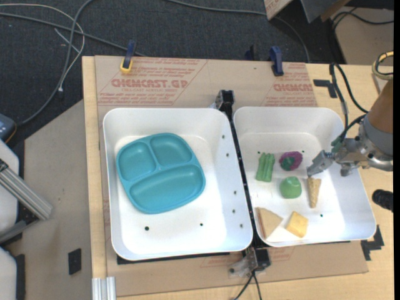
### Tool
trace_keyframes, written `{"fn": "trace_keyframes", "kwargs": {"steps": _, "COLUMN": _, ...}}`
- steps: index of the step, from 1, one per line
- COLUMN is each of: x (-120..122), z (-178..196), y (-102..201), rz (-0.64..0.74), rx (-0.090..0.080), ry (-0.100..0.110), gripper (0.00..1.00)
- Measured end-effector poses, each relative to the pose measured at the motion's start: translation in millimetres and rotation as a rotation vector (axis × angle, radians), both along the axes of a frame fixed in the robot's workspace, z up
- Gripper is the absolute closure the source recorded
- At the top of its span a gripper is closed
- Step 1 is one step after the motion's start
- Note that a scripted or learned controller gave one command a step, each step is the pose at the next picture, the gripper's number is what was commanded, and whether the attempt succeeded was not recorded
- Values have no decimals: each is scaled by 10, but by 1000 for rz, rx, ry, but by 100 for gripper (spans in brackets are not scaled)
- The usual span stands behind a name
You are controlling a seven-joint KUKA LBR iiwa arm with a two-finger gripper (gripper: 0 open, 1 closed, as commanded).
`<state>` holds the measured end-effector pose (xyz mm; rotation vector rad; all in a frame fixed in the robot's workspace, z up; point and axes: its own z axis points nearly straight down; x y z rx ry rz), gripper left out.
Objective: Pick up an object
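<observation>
claw (319, 165) hangs in the right bin (350, 217), grip state impossible to tell. just below it lies the tan wedge (313, 191), long axis running away from the claw.

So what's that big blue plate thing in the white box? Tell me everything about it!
The blue plate is a turquoise tray with rounded corners, and it looks like smooth plastic. Raised ridges split it into three compartments: two smaller ones at the far side and one long one nearer the camera. It lies flat, right way up, turned a little askew, on the floor of the left white bin. It sits toward that bin's left side. Nothing rests in it, and it touches just the bin floor beneath it.
</observation>
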<state>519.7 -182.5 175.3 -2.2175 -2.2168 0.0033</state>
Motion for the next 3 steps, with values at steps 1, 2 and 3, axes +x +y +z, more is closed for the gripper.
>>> {"fn": "trace_keyframes", "kwargs": {"steps": 1, "x": -37, "z": -475, "y": -79, "rz": -1, "rx": 0, "ry": 1, "gripper": 0}}
{"fn": "trace_keyframes", "kwargs": {"steps": 2, "x": -17, "z": -334, "y": -81, "rz": 0, "rx": -2, "ry": -7, "gripper": 100}}
{"fn": "trace_keyframes", "kwargs": {"steps": 3, "x": -60, "z": 164, "y": -7, "rz": 2, "rx": -4, "ry": -11, "gripper": 100}}
